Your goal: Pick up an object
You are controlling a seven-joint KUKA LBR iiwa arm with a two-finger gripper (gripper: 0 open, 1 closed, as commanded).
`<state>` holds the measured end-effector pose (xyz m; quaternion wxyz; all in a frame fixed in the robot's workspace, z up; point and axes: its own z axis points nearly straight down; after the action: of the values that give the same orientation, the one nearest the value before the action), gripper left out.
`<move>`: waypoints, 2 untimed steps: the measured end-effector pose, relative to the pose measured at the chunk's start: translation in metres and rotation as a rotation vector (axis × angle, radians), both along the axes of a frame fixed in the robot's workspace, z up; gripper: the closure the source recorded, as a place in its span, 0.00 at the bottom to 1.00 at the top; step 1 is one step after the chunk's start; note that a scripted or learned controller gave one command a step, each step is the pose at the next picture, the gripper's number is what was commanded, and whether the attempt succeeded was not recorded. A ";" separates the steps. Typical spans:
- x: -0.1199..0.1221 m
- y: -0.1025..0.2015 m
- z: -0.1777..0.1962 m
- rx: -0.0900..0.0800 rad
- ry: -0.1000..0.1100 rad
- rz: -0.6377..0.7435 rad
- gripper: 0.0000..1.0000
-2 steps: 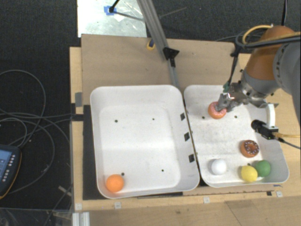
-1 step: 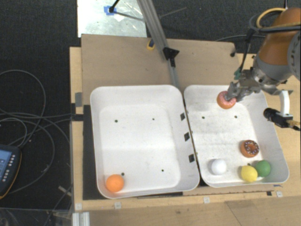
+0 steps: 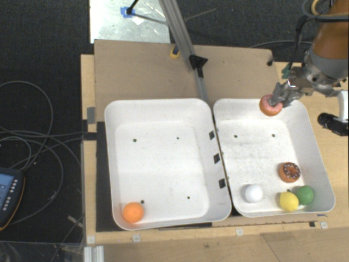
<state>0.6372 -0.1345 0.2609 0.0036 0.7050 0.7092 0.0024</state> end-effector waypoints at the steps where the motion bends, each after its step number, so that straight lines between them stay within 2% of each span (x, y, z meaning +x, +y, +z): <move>1: -0.035 0.050 -0.003 0.003 0.010 0.003 1.00; 2: -0.057 0.095 -0.019 0.004 0.011 0.004 1.00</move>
<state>0.5802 -0.0393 0.2420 -0.0016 0.7037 0.7105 0.0000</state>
